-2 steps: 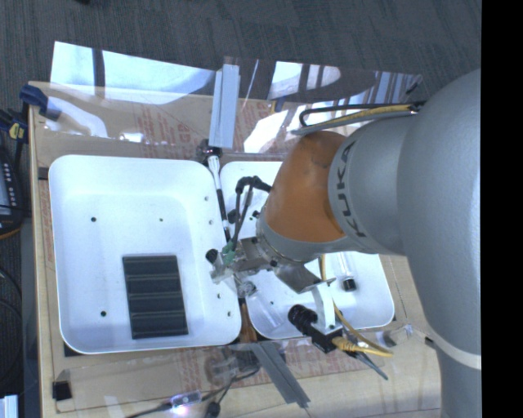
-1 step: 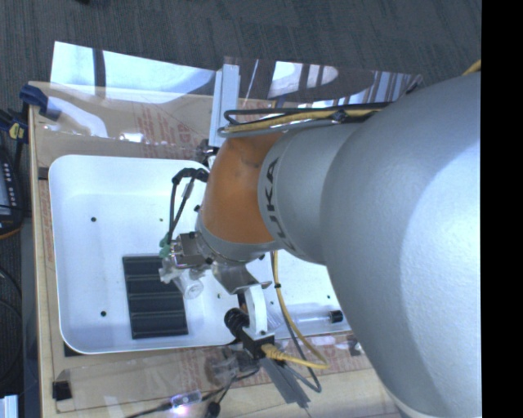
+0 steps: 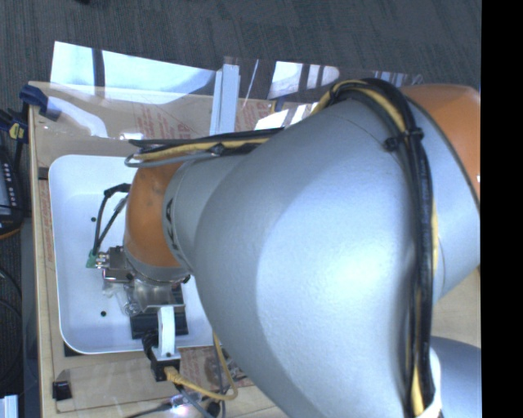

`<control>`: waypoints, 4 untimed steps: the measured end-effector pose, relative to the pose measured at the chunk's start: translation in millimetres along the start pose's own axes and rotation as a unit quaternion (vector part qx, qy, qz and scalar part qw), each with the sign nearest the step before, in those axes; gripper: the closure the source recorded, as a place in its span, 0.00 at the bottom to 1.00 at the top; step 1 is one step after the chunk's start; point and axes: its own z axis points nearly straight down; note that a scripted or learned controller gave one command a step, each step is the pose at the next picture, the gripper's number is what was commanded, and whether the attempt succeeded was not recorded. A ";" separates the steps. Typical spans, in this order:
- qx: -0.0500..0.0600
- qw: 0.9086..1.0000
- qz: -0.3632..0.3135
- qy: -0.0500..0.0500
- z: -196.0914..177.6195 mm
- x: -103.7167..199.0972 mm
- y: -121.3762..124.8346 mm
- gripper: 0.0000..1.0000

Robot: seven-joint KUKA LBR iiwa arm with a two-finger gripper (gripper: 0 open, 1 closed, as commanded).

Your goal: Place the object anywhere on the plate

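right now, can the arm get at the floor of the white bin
Probably yes. The arm reaches in with its wrist low over the white bin, and the bare floor around it shows nothing in the way. What lies under the wrist is hidden.

We're looking down on the pale plywood bench (image 3: 98, 380), its top printed with faint red lettering. Beyond the bench's far edge, dark grey ribbed carpet (image 3: 245, 24) runs right across. Along that far edge we see glossy bluish-white panels (image 3: 131, 69) catching bright light, with a white upright post (image 3: 226, 98) between them. At the bench's far left corner sits a blue clamp (image 3: 34, 98). Off its left side we've got black equipment (image 3: 10, 192), too cropped to identify. On the bench, a brightly lit shallow white bin (image 3: 69, 245); at the near left corner, a small black block (image 3: 61, 388).
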 end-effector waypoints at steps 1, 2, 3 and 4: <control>-0.004 0.997 -0.079 0.000 -67.4 -95.6 12.3 1.00; 0.000 0.979 -0.206 -0.001 40.1 -13.3 3.7 1.00; -0.003 0.959 -0.283 -0.001 -26.1 -58.5 42.0 1.00; -0.003 0.991 -0.135 0.000 48.5 40.9 63.9 1.00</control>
